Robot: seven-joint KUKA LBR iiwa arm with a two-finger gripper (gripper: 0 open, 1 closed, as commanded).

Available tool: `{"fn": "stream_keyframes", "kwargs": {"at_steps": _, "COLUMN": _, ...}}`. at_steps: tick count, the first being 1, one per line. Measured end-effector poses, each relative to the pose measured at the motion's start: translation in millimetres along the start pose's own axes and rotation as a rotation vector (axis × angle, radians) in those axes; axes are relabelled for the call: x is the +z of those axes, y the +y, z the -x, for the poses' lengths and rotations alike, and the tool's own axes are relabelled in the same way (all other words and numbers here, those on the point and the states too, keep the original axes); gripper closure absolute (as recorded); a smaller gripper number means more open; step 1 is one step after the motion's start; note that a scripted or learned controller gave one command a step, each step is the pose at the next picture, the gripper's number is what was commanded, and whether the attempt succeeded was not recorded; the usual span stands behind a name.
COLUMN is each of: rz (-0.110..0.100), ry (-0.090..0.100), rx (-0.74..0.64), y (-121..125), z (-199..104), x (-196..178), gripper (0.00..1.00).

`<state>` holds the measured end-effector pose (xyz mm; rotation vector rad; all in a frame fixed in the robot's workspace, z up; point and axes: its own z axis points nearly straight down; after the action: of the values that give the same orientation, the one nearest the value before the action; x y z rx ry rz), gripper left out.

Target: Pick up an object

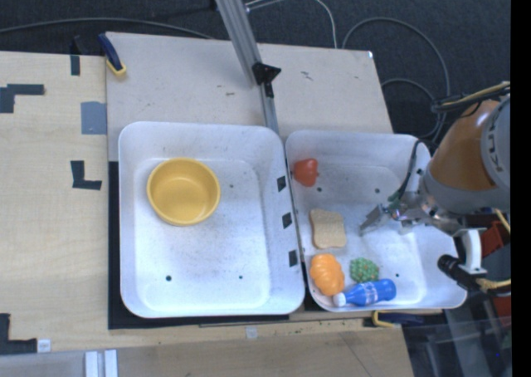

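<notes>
Gripper of the arm, reaching into the right bin from three o'clock; whether it stands wide or narrow cannot be told at this angle, and nothing is seen held in it. It sits low over bare bin floor, which suggests an approach to a grasp not yet made.

Nearest the camera, along the six o'clock wall of the right bin, lie a blue bottle on its side, an orange object and a small green object, crowded closely, perhaps touching. These lie at about six to seven o'clock from the gripper, near it.

A tan sponge-like block lies flat at nine o'clock from the gripper, just beside it and apart from its neighbours; judged the most accessible candidate.

A red object rests at ten o'clock, further off, close to the bin's left wall.

The left bin holds a yellow bowl, upright, well apart at nine o'clock.

Farthest, the bench carries a slanted metal pole at twelve o'clock.
</notes>
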<state>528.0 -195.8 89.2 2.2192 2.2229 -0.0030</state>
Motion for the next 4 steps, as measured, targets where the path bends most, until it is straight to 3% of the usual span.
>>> {"fn": "stream_keyframes", "kwargs": {"at_steps": 1, "rz": 0.000, "ry": 0.002, "rx": -0.001, "y": 0, "z": -1, "x": -12, "gripper": 1.00}}
{"fn": "stream_keyframes", "kwargs": {"at_steps": 4, "rz": 0.005, "ry": 0.000, "rx": 0.000, "y": -7, "z": 1, "x": -145, "gripper": 1.00}}
